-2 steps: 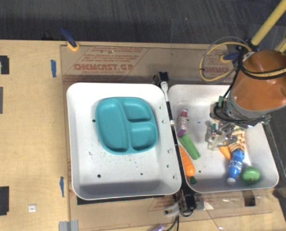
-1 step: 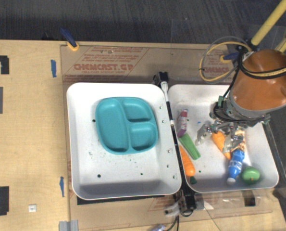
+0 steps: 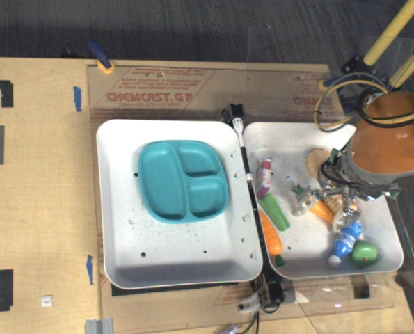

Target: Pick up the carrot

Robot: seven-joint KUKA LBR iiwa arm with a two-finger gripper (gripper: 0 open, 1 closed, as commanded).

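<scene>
Carrot [image 3: 271, 236]: near-left edge of right bin [image 3: 391, 252], beside green stick [image 3: 275, 211].
Gripper [image 3: 332, 199]: mid-bin; grip state cannot be told.

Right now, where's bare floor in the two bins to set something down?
Left white bin: bare ring around the teal divided plate, widest along the near edge. Right white bin: bare strip at the far-left corner, and a patch between the green stick and the blue bottle. Crowded under the gripper and along the left wall by the orange carrot.

Carrot [image 3: 271, 235] against right bin's [image 3: 394, 252] left wall.
</scene>
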